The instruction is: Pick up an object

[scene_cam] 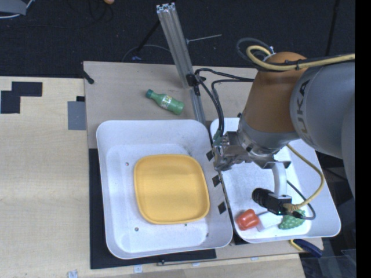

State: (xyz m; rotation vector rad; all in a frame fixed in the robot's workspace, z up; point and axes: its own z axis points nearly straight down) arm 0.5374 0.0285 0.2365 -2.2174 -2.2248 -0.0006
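- The arm (pixel 278 109) reaches in from your right and hangs over the right bin (pixel 322 212), near the wall it shares with the left bin (pixel 113 155).
- The yellow plate (pixel 171 188) lies flat in the middle of the left bin, well apart from the arm.
- The gripper (pixel 223 158) sits low at the right bin's left edge. You cannot tell how far open it is, and nothing shows in its hold.
- A green bottle (pixel 165 101) lies on its side on the bench behind the bins, outside both.
- A small green piece (pixel 290 222) rests at the right bin's near edge.
- A small red piece (pixel 248 218) lies near it, at the near left corner.
- Judge the pick as not yet made: every candidate rests on a surface, so approach, closing and lift all remain.
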